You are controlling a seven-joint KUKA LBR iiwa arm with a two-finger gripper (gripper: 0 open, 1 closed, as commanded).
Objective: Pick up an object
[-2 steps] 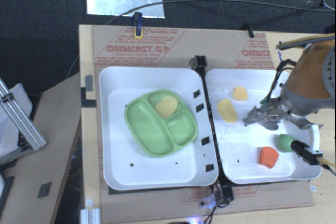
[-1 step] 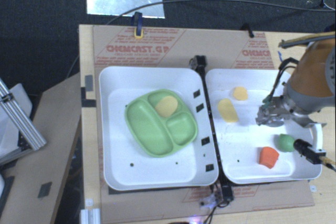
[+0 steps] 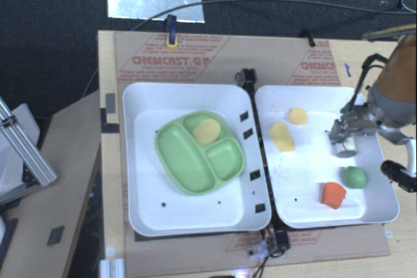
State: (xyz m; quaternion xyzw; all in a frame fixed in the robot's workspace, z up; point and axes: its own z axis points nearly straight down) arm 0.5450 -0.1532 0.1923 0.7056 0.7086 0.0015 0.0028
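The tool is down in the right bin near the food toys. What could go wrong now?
The tool sits low near the right bin's far side, with no toy under it, so it may close on nothing. The green ball and orange piece lie almost touching, so reaching for one could knock the other. The round green ball might also roll away.

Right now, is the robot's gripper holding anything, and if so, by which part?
It cannot be told. The gripper is low over the right bin, with nothing clearly between its fingers. The green ball and orange piece lie apart from it.
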